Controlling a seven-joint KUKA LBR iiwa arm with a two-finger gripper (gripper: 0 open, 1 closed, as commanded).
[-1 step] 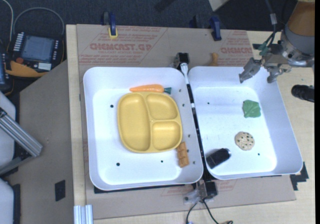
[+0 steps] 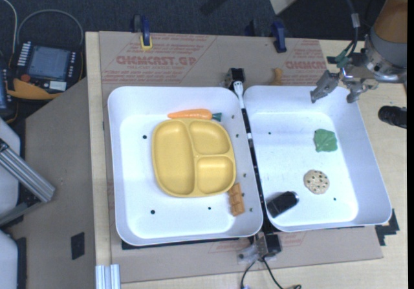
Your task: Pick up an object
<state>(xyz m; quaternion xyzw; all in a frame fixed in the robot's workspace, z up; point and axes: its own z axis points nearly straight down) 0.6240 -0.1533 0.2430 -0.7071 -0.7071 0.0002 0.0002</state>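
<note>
Green piece [image 2: 325, 140] sits in the right bin [image 2: 369, 171], right of centre frame, nearest candidate. Gripper [image 2: 337, 87] hovers over the bin's top edge, fingers spread, nothing between them. Target lies below it in frame, slightly left. Cookie [image 2: 316, 181] further down.

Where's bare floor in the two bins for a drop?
Right bin: big bare patch on its left half, between the divider and the green piece, above the cookie and black block. Left bin is crowded: yellow tray, carrot, brown piece.
</note>
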